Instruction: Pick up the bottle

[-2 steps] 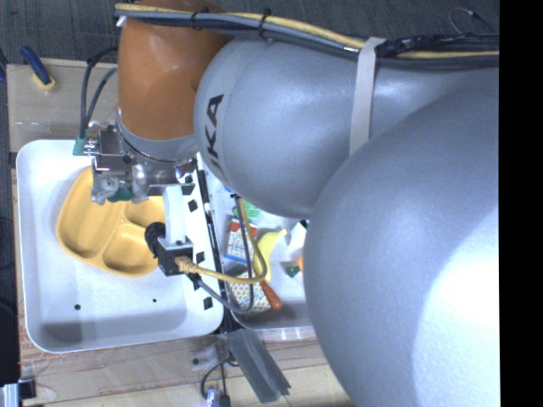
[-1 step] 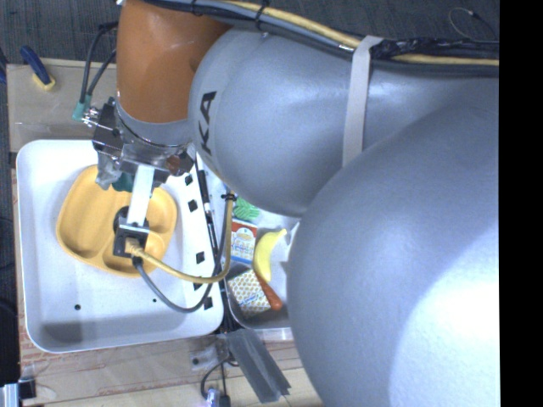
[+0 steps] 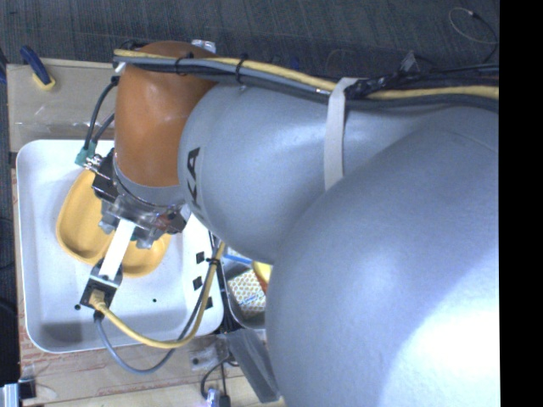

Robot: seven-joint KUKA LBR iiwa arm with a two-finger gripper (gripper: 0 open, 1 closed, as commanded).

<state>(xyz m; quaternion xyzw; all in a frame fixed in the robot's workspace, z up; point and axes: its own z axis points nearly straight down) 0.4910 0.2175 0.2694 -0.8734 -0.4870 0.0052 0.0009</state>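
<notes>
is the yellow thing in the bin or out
In: the yellow thing lies inside the white bin's rim, partly hidden by the arm.

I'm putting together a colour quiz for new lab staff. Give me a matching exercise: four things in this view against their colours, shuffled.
Things:
1. left bin
2. shallow dish lying in that bin
3. wrist band on the arm
4. small tool at the bench's far left corner

Colours:
a. orange
b. blue
c. white
d. yellow

Pairs: 1-c, 2-d, 3-a, 4-b.
</notes>
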